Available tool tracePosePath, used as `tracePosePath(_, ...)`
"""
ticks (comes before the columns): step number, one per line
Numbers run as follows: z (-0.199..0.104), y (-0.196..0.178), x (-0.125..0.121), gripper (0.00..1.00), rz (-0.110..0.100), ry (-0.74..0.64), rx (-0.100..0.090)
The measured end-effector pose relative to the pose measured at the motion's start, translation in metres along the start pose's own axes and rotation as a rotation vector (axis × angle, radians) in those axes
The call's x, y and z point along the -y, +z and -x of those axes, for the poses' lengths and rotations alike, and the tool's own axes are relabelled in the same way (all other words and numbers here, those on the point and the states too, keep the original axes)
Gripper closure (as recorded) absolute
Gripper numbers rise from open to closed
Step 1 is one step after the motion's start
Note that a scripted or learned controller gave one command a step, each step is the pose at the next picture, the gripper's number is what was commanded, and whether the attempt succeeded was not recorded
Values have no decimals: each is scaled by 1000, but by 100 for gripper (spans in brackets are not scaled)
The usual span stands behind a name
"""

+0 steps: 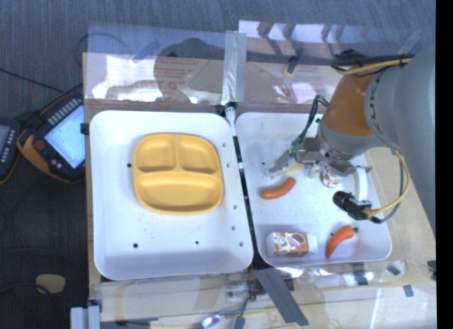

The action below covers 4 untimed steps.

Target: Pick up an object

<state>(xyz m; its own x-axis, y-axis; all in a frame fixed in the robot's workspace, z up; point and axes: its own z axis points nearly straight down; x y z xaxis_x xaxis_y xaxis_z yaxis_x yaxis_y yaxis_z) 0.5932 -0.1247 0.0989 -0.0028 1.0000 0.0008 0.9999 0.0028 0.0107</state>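
Several small objects lie in the right bin [379, 250]. An orange sausage [277, 189] lies near its middle left. A small printed carton [291, 243] rests by the front wall, with an orange carrot-like piece [340, 239] to its right. A small red and white object [330, 177] sits under the wrist. My gripper [284, 168] hangs just above and behind the sausage, its fingers open and nothing between them. The wrist and orange band [350, 108] rise toward the upper right.
The left bin [106, 250] holds a yellow divided plate [177, 173]. A black cable connector [352, 204] trails over the right bin. A teach pendant [56, 140] lies on the floor to the left. Clear plastic walls stand behind both bins.
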Motion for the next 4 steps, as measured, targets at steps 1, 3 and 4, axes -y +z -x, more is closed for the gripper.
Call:
tracePosePath(1, -2, -8, 0, 100, -2, -2, -3)
tracePosePath(3, -12, 9, 29, 0, 2, 4, 6)
tracePosePath(4, -14, 0, 28, 100, 2, 3, 1)
